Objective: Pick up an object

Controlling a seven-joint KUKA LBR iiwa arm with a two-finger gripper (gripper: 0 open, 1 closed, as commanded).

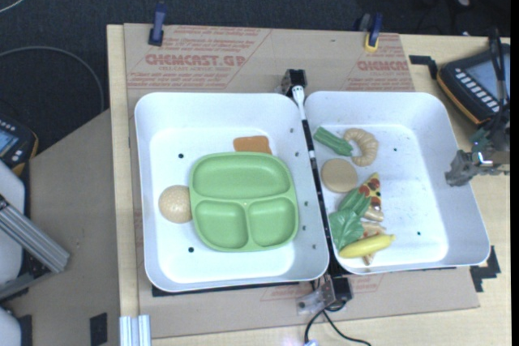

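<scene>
**Toy food pile waiting, no pick yet**

Toy food pile [354, 198] is sitting center-right of frame, in the right bin [422, 113]. Gripper [466, 166] is hovering at right edge over the bin rim, approach stage. Next: moving left & down onto one item. Finger gap too small/blurred — can't tell; arm mostly cut off.
</scene>
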